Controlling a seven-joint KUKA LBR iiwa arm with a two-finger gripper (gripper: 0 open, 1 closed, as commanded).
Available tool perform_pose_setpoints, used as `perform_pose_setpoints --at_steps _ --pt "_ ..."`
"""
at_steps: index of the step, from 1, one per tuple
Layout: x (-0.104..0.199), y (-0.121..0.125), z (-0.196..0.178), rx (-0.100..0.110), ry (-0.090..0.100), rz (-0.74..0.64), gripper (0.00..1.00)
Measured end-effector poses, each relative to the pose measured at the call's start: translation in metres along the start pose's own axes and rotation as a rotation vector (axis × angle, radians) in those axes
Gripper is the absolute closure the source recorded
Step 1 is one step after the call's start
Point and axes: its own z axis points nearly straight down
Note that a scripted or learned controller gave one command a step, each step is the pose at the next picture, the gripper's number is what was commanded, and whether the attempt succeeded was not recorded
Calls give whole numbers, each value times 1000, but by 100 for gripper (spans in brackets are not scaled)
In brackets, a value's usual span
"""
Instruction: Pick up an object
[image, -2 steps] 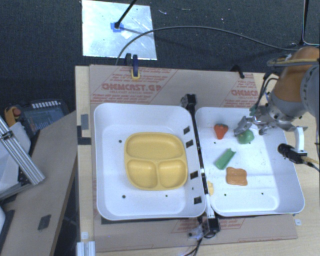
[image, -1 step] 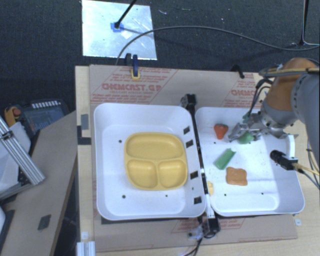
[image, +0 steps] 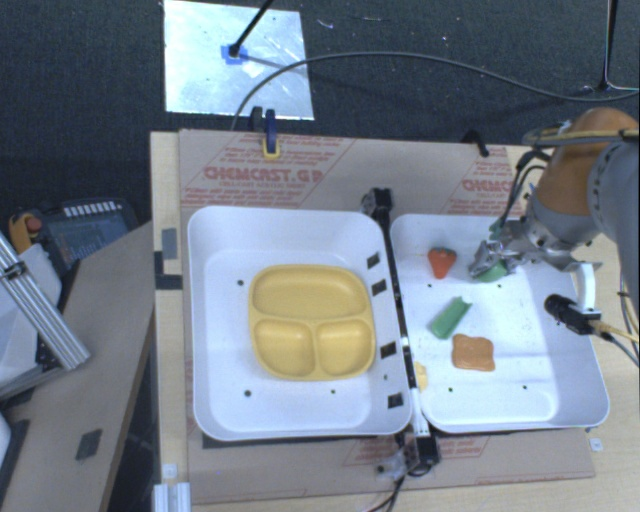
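Objects for picking lie in the right bin (image: 575, 400), which serves as the landmark. Near its upper left corner sits a small red-orange piece with a green top (image: 441, 262), shaped like a strawberry or a carrot stub. Closer to the bin's middle, slightly left, lies a green oblong block (image: 450, 317), tilted on a diagonal. Just below and to the right of that block rests a flat orange-brown piece (image: 473, 352) with an uneven outline, rather like a slice of toast. A small pale yellow bit (image: 421, 376) sits at the bin's left wall.

Over the bin's upper part hangs the hand (image: 489, 264), low above the white floor and just right of the red-orange piece; something pale green shows at its tip, but whether it is gripped, and how far the hand is spread, cannot be told.

Left of this bin, the other bin (image: 215, 260) carries a yellow divided tray (image: 311, 320). Both rest on the counter (image: 300, 170).
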Motion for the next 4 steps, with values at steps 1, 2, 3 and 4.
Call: perform_pose_setpoints --at_steps 1,2,3,4 --pt "-9 -1 -59 -2 -1 6 100" --pt "-10 1 -103 -1 0 4 100" --pt "-12 3 -169 -3 -1 2 100" --pt "-12 4 -191 0 0 2 100"
